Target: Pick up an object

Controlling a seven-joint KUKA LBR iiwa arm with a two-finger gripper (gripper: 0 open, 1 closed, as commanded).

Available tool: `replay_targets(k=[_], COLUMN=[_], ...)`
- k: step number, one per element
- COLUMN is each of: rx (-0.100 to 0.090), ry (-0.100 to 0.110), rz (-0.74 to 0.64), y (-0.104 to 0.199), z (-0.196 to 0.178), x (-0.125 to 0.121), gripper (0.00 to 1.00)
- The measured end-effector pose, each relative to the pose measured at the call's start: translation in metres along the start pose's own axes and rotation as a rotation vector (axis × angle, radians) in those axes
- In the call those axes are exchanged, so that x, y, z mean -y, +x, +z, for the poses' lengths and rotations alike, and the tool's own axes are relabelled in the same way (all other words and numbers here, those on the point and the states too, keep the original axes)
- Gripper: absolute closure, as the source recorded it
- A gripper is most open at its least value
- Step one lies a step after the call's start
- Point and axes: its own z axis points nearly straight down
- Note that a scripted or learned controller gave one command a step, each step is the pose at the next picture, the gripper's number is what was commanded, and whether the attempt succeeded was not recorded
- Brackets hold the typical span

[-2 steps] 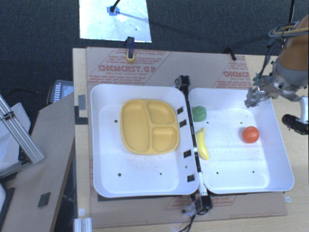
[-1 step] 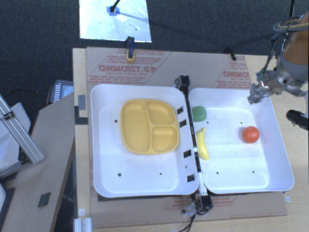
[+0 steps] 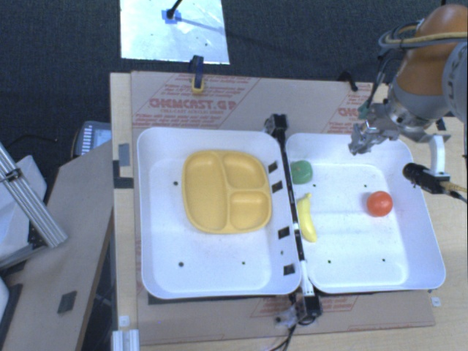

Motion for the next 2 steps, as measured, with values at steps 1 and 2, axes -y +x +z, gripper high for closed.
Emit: replay_targets(k=[1,2], rx=[-0.001,-0.001], ry=[0.001,0.003], rz=[-0.001,-0.001], y=[0.060,0.114], z=[-0.010,-0.004], x=[0.004,0.012], gripper=[1.00,1.00])
